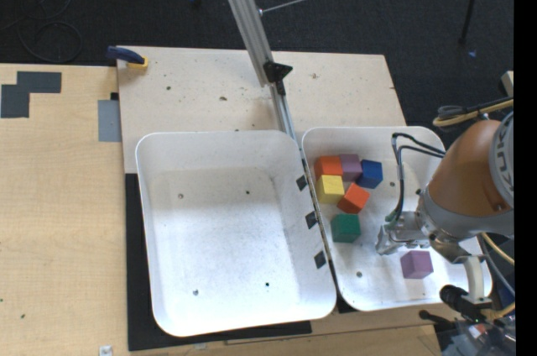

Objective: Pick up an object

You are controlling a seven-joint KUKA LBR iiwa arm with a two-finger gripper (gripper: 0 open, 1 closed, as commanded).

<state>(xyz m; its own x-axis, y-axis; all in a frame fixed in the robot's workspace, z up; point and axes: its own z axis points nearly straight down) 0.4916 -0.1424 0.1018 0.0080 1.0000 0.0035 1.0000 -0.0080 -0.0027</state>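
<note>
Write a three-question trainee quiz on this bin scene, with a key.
1. True or false: the green block lies in the left bin.
2. Which block lies nearest the gripper? A) blue block B) lone purple block C) yellow block
3. Fill in: the arm wears an ______ band above the wrist.

Key: 1. False, it lies in the right bin. 2. B. 3. orange.
</note>
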